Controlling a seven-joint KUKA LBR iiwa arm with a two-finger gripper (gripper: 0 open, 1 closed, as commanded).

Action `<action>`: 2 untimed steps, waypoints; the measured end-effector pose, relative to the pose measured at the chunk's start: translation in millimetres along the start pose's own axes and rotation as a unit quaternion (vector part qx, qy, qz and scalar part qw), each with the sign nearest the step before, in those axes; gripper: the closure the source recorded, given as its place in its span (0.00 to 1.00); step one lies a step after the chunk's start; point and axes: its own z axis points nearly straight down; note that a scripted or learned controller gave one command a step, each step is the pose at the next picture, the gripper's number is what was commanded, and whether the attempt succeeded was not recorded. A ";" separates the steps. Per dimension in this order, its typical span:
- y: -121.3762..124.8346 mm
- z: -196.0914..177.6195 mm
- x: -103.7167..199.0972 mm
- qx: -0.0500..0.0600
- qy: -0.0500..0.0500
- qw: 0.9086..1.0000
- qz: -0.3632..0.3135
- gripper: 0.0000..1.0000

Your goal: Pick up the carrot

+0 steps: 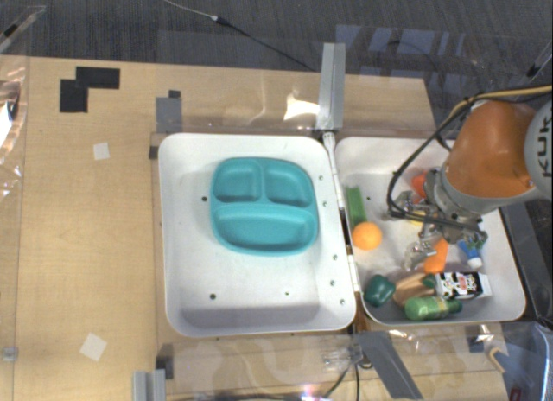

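One arm (492, 153) over right bin (371, 162)

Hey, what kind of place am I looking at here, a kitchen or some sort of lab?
Most likely a robotics lab bench, not a kitchen: a grey and orange robot arm reaches over two white bins, one holding a teal divided plate, the other toy food such as an orange ball.

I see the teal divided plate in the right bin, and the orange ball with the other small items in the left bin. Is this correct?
Not quite: the bins are swapped. The camera view shows the teal divided plate lying in the left bin, while the orange ball and the other small items lie in the right bin, where the arm reaches in.
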 end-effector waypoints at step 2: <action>0.8 -12.2 -2.8 0.001 -0.002 1.000 -0.003 0.00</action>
